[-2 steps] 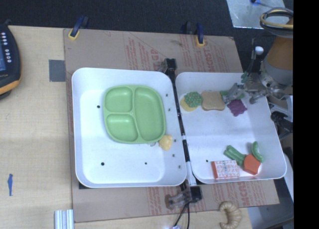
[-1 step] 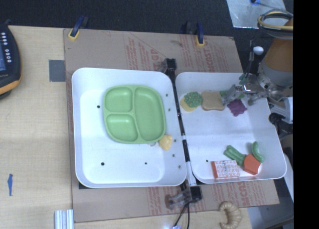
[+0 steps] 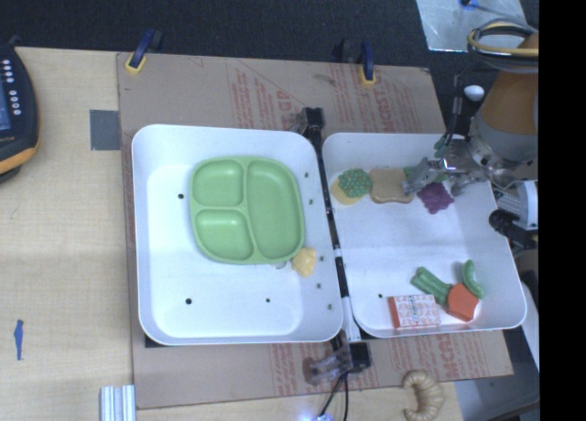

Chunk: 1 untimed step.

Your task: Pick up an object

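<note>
Where the arm (image 3: pixel 508 113) reaches in from the right, its gripper (image 3: pixel 438 177) hangs low over the upper part of the right bin (image 3: pixel 366 254), just above a purple toy (image 3: pixel 437 198) and beside a tan, toast-shaped piece (image 3: pixel 392 186). Whether the gripper is released or clenched cannot be told from this slanted view, since the metal parts blur together, and nothing can be seen clearly grasped. The purple toy lies on the bin floor, touching or nearly touching the gripper's lower edge. Left of the toast piece sits a round green and yellow toy (image 3: pixel 352 185), close to the bin's left wall. Toward the lower right corner of the same bin lie a green vegetable toy (image 3: pixel 428 283), an orange-red piece (image 3: pixel 463 303) with a green top, and a small printed box (image 3: pixel 414 311), all near one another.

The left bin (image 3: pixel 165 254) carries a light green divided plate (image 3: pixel 247 210) with three compartments, set in the upper middle. A small yellow toy (image 3: pixel 304 262) rests just beside the plate's lower right edge. Both bins stand side by side on a brown cardboard sheet (image 3: pixel 229 90) clamped to the desk (image 3: pixel 55 254). A tan curled object (image 3: pixel 425 394) lies on the cardboard below the right bin.
</note>
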Available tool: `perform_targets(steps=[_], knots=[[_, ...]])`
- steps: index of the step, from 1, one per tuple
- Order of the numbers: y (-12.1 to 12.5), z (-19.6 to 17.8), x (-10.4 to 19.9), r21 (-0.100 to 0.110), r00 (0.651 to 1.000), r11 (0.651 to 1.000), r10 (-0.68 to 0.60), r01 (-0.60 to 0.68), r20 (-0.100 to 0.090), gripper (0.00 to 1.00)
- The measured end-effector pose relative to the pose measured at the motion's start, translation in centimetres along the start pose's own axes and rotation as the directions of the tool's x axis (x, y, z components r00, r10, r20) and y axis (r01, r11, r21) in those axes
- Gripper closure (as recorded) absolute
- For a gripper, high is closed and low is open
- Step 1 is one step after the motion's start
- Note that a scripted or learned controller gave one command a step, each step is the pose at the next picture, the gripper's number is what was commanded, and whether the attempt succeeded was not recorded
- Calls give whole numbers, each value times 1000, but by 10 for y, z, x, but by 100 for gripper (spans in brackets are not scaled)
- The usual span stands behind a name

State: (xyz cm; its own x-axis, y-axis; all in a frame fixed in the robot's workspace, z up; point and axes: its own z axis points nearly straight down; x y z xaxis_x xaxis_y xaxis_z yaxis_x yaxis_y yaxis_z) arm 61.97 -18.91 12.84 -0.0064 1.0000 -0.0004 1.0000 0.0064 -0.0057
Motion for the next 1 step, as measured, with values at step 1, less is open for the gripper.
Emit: perform_targets(steps=[1], knots=[[27, 36, -22, -7, 1000, 1000, -1, 1, 2, 0]])
